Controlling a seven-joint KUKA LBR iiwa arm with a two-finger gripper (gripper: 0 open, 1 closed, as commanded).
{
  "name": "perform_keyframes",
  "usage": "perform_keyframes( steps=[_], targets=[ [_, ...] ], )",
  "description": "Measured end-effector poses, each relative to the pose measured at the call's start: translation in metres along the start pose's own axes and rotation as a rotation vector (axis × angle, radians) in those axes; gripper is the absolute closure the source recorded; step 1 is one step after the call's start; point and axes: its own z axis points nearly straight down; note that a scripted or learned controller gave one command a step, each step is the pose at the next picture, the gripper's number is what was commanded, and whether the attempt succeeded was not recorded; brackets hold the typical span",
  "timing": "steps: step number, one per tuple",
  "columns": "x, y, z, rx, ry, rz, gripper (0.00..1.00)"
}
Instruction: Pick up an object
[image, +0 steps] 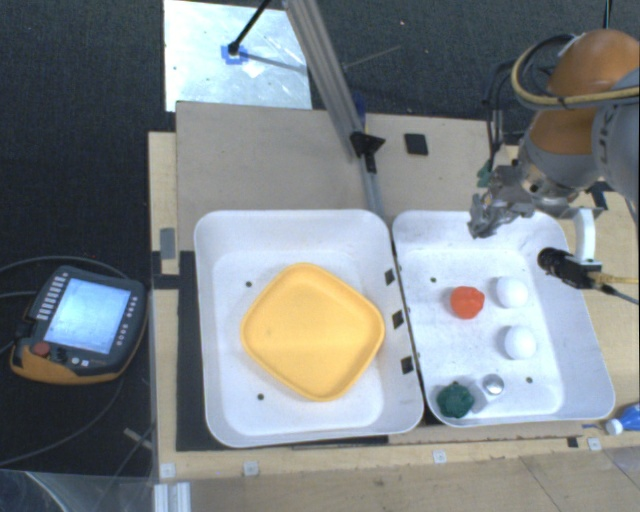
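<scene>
The right bin (420, 250) holds a red ball (466, 301), two white balls (511, 292) (519, 342), a small silver object (492, 383) and a dark green lump (458, 399). My gripper (486, 224) hangs over the bin's far edge, up and slightly right of the red ball and apart from every object. Nothing shows between its fingertips. A large yellow plate (312, 331) lies upside down in the left bin (215, 260).
A metal pole (335, 85) slants down to the gap between the bins. A black cable fitting (568, 267) juts over the right bin's right side. A teach pendant (78, 322) lies on the floor at left.
</scene>
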Motion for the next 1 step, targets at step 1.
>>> perform_keyframes(
  steps=[1],
  targets=[
    [0.0571, -0.0130, 0.0023, 0.001, 0.001, -0.003, 1.00]
  ],
)
